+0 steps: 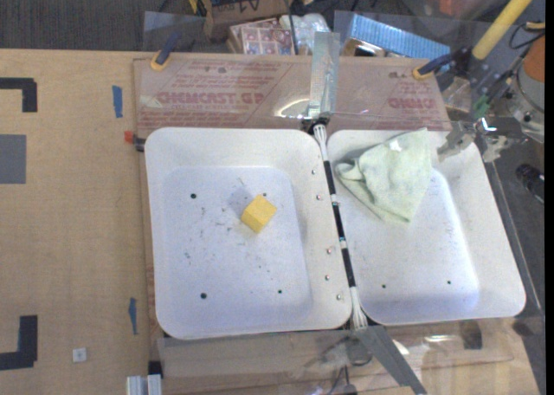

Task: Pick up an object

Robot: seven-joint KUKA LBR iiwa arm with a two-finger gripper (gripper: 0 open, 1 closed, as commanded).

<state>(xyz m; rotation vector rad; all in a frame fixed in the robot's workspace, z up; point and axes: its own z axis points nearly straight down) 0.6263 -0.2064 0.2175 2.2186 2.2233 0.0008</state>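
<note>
Yellow block (258, 214) sits in left bin (173, 168). Pale green cloth (391, 177) lies crumpled in right bin (485, 281). Gripper (459, 138) at right bin's far edge; finger state cannot be told.

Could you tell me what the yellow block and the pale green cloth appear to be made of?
Yellow block: probably foam or sponge, judging by its matte, soft-edged faces. Cloth: a soft woven or terry fabric, crumpled into loose folds, with no shine.

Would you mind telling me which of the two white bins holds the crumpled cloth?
The right-hand bin, the one nearer the gripper, holds the pale green cloth. The left-hand bin holds a small yellow block instead.
</note>
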